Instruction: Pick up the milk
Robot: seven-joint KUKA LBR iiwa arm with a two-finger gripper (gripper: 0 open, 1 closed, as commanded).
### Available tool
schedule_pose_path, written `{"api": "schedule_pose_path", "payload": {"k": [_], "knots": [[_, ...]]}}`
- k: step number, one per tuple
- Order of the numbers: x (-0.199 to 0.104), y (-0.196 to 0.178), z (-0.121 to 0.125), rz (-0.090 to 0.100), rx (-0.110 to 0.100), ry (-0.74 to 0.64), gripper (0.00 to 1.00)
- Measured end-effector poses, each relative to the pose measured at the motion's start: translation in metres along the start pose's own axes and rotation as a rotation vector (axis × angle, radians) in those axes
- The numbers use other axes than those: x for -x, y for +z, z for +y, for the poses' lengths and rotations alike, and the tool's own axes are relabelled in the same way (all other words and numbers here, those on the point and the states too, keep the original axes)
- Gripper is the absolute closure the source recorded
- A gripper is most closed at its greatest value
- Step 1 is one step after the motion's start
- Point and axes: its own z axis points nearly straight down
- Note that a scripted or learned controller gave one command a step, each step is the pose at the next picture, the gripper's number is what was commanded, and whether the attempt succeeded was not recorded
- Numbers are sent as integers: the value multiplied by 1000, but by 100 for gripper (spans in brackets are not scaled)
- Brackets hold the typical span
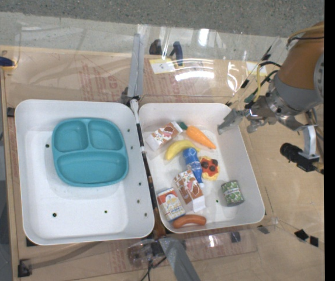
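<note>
Several toy foods lie in the right bin [250, 174]. Three are small red-and-white cartons: one at the back left [162, 136], a taller one with a white side in the middle [189, 189] that looks like the milk, and one at the front [170, 204]. The labels are too small to read. My gripper [227, 123] hangs over the bin's back right part, pointing down and left. It is well apart from the cartons and nothing shows in it.
The right bin also holds a carrot [200, 136], a banana [180, 148], a blue bottle [192, 159], a red-and-yellow piece [209, 167], a green can [232, 192] and a sausage [189, 220]. A teal divided plate [90, 151] lies in the left bin [33, 215].
</note>
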Motion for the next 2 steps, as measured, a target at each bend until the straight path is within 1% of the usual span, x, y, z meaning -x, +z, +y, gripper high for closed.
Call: {"api": "schedule_pose_path", "payload": {"k": [1,2], "knots": [[-52,65,-44,1,-1,-228,0],[-100,137,-78,2,-1,-484,0]]}}
